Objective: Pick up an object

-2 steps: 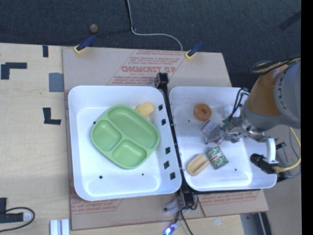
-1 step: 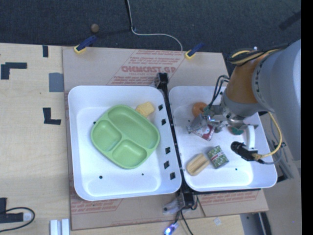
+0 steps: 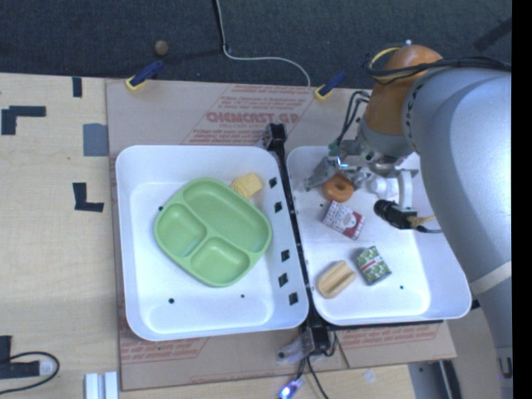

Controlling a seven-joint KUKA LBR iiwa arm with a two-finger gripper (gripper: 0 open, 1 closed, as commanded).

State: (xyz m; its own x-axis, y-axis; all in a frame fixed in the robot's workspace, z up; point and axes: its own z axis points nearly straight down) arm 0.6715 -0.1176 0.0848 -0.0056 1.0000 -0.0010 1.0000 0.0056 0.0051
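Two white bins (image 3: 133,223); tool (image 3: 339,171) hangs above a doughnut (image 3: 338,189).

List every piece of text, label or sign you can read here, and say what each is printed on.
"CHEMCAST GP", in red, upside down to the camera: on the brown sheet under the bins, behind the left bin. Smaller red print below it is too blurred to read.
Red and white packet in the right bin: printing too small to read.
Green packet: printing too small to read.
Black L-shaped marks on the bench: shapes, not letters.
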